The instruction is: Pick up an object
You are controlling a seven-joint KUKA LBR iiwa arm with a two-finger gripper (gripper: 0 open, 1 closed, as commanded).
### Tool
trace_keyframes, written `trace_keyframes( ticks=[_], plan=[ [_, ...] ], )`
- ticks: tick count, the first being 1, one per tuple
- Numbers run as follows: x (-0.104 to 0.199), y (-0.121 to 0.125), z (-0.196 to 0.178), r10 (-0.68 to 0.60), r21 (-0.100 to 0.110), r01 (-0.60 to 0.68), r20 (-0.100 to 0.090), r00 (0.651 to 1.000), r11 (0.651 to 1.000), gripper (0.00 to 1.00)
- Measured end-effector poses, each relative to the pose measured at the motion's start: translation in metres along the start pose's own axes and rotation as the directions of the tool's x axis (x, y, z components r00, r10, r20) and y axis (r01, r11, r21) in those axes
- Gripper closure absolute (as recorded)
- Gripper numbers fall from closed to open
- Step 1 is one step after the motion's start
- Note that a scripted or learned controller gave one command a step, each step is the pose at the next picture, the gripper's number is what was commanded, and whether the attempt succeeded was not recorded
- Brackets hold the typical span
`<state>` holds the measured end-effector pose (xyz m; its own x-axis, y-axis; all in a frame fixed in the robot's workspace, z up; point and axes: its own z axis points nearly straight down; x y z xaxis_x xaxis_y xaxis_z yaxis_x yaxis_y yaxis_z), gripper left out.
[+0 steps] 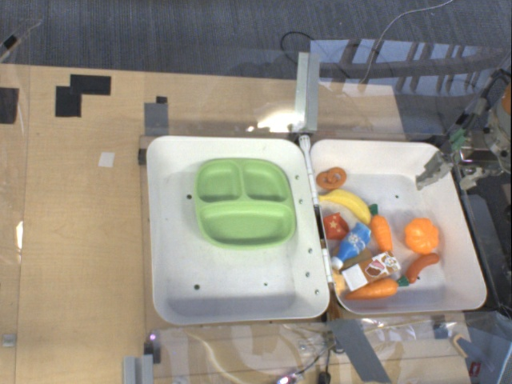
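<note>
At the near edge of the right bin [472, 290] a long carrot [370, 290] lies flat, with a small printed card or packet [376, 266] just behind it and a reddish sausage [422, 266] angled toward the near right corner. Behind these, an orange pumpkin-shaped toy [422, 234] sits alone on the right side, well apart from the crowded pile along the bin's left wall — a blue carton [354, 244], a red strawberry-like piece [334, 226] and a smaller carrot [382, 232] pressed close together. Farther back a banana [349, 203] lies across the pile, and a brown round piece [331, 178] sits nearest the far left corner.

The left bin [172, 294] holds a green divided plate [244, 202] near its middle.

The gripper [436, 169] hangs by the right bin's far right corner, above bare bin floor, nothing between its fingers — whether they are spread or closed cannot be told.
</note>
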<state>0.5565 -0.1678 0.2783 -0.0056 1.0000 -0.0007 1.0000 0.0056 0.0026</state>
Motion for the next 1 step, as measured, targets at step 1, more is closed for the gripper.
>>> trace_keyframes(
  ticks=[1],
  plan=[
    [0.0314,0.0102,0.1379,-0.025,0.002,0.025,-0.001,1.0,1.0,0.0]
  ],
)
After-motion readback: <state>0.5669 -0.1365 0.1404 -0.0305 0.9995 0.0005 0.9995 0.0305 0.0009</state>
